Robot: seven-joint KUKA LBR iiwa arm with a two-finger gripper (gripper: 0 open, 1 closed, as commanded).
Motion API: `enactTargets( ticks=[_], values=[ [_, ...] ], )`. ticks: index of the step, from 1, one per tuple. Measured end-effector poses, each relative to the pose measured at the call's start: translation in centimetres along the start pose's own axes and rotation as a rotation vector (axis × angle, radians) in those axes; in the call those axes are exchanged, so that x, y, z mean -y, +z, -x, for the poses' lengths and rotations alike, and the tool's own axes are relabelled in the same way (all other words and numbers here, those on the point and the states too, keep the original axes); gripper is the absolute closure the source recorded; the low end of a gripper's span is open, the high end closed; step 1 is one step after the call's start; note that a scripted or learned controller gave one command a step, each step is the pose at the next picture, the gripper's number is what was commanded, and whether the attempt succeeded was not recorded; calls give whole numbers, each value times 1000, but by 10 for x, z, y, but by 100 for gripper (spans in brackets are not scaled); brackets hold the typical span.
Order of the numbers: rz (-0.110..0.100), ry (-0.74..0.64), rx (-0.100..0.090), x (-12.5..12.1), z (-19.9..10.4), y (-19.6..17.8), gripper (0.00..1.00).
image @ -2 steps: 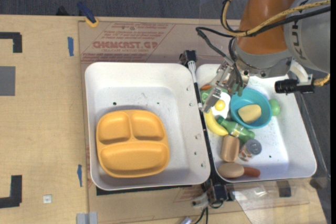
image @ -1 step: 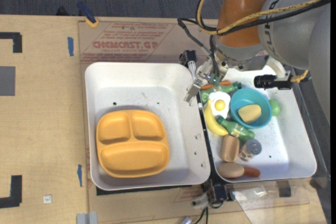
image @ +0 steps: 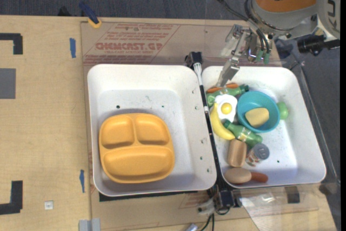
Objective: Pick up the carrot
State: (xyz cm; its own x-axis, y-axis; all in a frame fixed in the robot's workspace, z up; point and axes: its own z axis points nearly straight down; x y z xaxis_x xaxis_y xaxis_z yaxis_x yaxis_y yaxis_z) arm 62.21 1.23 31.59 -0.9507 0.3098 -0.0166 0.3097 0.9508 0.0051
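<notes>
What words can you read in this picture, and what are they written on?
"CHEMCAST GP" in red letters, on the brown sheet behind the white bins.
More red print runs above and below that word on the same sheet, too small and faint to read.
I find no readable words on the toy food or the yellow tray.

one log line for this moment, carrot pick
claw: above right bin's back-left corner | carrot: in bin, just under claw, ungrasped | tray: left bin

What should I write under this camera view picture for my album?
Metal two-finger gripper reaches toward the small orange carrot among toy foods in the right white bin.
</notes>
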Motion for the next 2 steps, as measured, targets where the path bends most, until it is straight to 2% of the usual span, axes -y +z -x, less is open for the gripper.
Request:
enactTargets(
  ticks=[1, 2],
  values=[
    [-3, -204, -25, -6, -62, 135, 0],
    [1, -297, 6, 22, -38, -32, 0]
  ],
)
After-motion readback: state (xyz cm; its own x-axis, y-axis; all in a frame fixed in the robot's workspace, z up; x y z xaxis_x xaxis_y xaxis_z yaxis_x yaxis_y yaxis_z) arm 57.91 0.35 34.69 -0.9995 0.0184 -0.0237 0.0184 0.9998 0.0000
